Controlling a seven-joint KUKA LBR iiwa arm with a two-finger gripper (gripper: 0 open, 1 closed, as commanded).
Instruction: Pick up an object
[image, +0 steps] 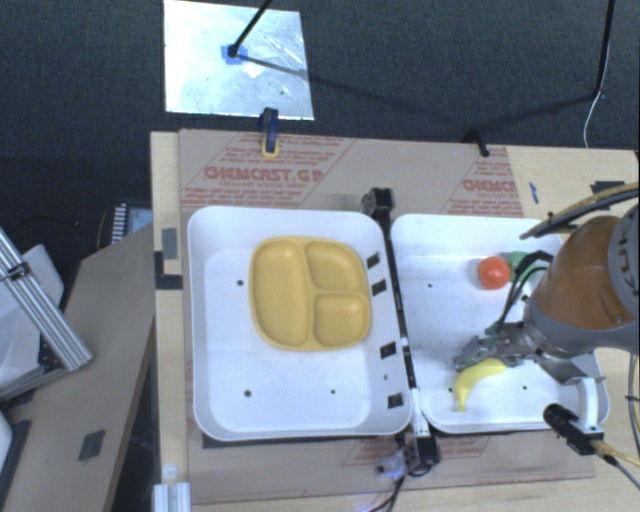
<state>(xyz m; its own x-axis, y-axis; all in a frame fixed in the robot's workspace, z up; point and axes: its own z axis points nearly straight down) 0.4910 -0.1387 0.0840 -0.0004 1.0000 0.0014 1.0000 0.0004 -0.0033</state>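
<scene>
Hovering at the right bin's (440, 300) five o'clock, the hand (478, 352) touches the banana (472, 380), grip state unclear

Pincer (478, 354) low over banana (474, 381) in right bin (440, 300), tomato (492, 272) behind

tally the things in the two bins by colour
yellow: 2, the divided plate in the left bin and the banana in the right bin
orange-red: 1, a small round item
green: 1, a piece partly hidden beside it
total: 4
</scene>
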